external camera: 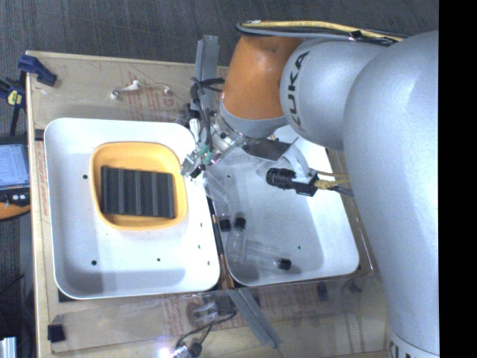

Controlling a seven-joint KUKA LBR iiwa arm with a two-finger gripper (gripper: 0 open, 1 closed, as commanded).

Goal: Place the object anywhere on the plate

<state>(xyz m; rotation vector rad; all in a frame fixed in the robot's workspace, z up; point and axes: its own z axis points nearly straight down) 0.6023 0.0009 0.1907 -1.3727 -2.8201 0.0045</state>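
The gripper (195, 162) hangs at the seam between the two bins, just past the right edge of the yellow plate (138, 159) in the left bin (119, 274). The plate lies directly to the view's left of it, very near. I think a small greenish object (203, 155) sits at the tip, but the view is blurred there, and whether the fingers are spread or pinching it I cannot tell. A dark ribbed block (139, 192) already rests on the plate.

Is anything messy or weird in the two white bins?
Nothing looks spilled or broken. The yellow plate sits flat in the left bin, carrying a dark ridged block. In the right bin, clear see-through pieces with black caps lie scattered, hard to make out. The gripper hangs over the divide between the bins.
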